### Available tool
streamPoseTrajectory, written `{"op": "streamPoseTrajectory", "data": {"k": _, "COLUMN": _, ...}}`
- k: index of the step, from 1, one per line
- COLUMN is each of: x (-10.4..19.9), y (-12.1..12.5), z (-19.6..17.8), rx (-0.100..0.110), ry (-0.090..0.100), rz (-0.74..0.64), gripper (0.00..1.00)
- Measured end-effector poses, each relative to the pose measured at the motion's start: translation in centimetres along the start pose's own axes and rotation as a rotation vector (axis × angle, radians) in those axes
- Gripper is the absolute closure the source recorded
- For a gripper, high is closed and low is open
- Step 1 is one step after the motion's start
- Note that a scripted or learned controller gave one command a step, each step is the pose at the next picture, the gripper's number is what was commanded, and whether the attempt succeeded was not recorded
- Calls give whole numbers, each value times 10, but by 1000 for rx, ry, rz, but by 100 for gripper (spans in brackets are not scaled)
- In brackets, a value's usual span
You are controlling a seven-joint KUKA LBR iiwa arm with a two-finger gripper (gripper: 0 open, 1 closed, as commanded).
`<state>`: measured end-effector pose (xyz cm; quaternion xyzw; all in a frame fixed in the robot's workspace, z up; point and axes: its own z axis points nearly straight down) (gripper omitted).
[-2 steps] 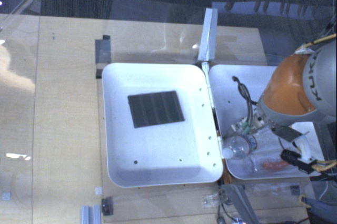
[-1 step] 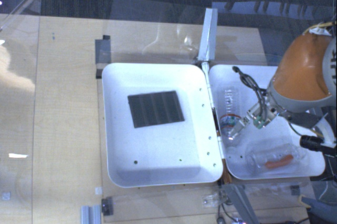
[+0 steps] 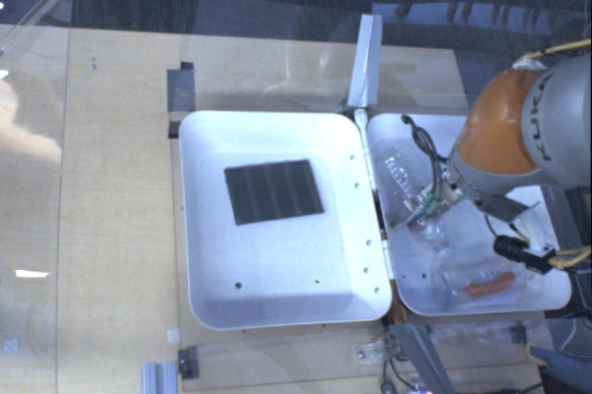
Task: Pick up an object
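1. The desk has a pale wood-grain top. Its left part carries bright reflections, and a clear sheet edge runs down it.
2. A small dark bracket sits at the upper left corner of the left bin. A similar clamp sits below that bin's lower left corner.
3. The left bin is a shallow white tray with rounded corners. A dark ribbed rectangular pad lies flat in its upper middle, slightly rotated and apart from all four walls.
4. A grey metal bar stands at the top of the seam between the two bins and extends toward the far edge of the desk.
5. The right bin touches the left bin along that seam. The arm covers much of its right half.
6. A clear plastic object lies in the upper left part of the right bin, near the seam. Its outline is faint.
7. The hand is low in the right bin, just right of the clear object. Wires and small fittings crowd it; whether it is released, clenched or grasping something cannot be told.
8. A red-orange elongated object lies near the bin's lower wall, below the arm and well apart from the hand.
9. The arm, with its orange band, enters from the right and overhangs the bin. A black cable connector hangs beneath it.
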<state>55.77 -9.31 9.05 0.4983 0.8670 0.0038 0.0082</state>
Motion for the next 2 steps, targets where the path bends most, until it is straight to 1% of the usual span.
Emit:
{"op": "streamPoseTrajectory", "data": {"k": 1, "x": 0, "y": 2, "z": -11, "rx": -4, "ry": -1, "rz": -2, "gripper": 100}}
{"op": "streamPoseTrajectory", "data": {"k": 2, "x": -12, "y": 61, "z": -96, "rx": 11, "ry": 6, "rz": 198, "gripper": 100}}
